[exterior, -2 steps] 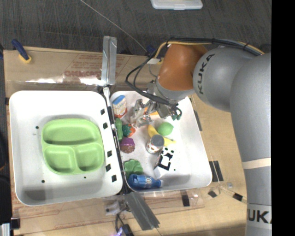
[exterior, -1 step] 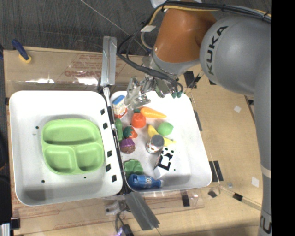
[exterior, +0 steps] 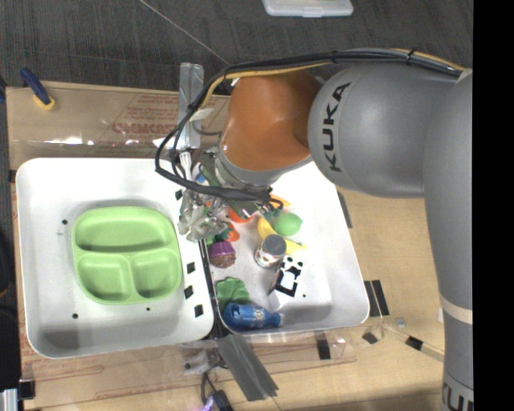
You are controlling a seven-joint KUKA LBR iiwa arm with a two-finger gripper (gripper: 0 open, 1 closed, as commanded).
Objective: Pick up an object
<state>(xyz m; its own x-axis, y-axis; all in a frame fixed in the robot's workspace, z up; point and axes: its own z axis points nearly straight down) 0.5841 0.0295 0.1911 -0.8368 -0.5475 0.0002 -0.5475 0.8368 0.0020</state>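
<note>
My gripper [exterior: 202, 218] hangs under the orange wrist band at the left edge of the right bin [exterior: 337, 281], just above a cluster of small objects. Right below it lies a purple ball [exterior: 222, 254]. Beside it sit orange pieces [exterior: 241, 213], a green round object [exterior: 287, 223], a yellow piece [exterior: 266, 228] and a small grey-capped jar [exterior: 271, 250]. Near the bin's front lie a green toy [exterior: 231, 287] and a blue object [exterior: 249, 316]. The wrist and cables hide the fingers.
The left bin [exterior: 40, 241] holds a green three-compartment tray [exterior: 126, 254]. A black-and-white marker tag [exterior: 289, 278] lies in the right bin. The arm's large grey body covers the upper right. A clear box [exterior: 307, 7] sits at the far edge.
</note>
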